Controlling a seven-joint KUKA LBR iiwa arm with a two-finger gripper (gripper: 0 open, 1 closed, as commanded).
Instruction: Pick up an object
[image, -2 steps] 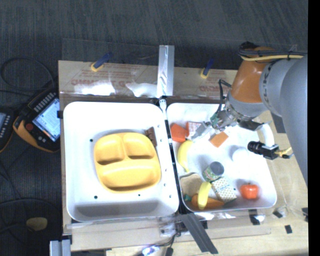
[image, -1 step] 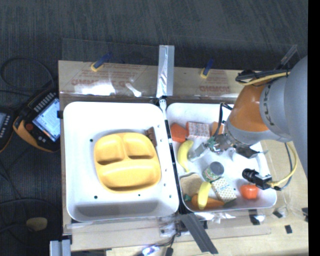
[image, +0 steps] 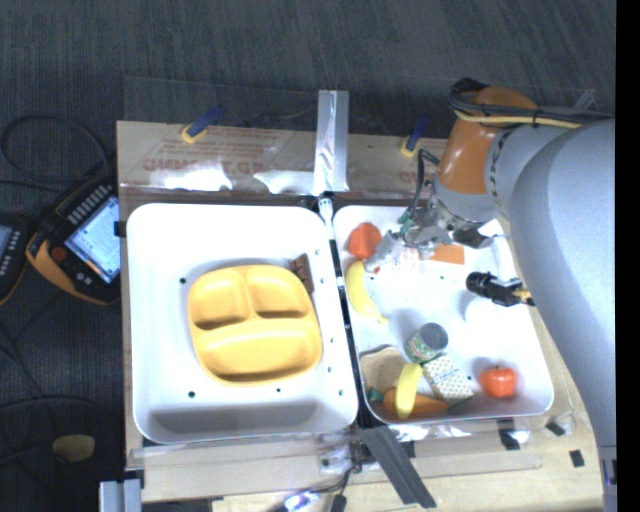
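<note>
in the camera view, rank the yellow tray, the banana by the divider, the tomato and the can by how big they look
1. Yellow tray, by far the largest.
2. Banana.
3. Can and tomato: these look about alike, so I won't rank them.

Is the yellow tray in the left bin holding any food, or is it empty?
Empty. The yellow tray lies flat in the left bin, and its three compartments show only bare yellow surface.

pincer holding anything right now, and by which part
Cannot be told. The pincer sits low in the right bin beside an orange-red fruit, but no object is visibly gripped.
</note>
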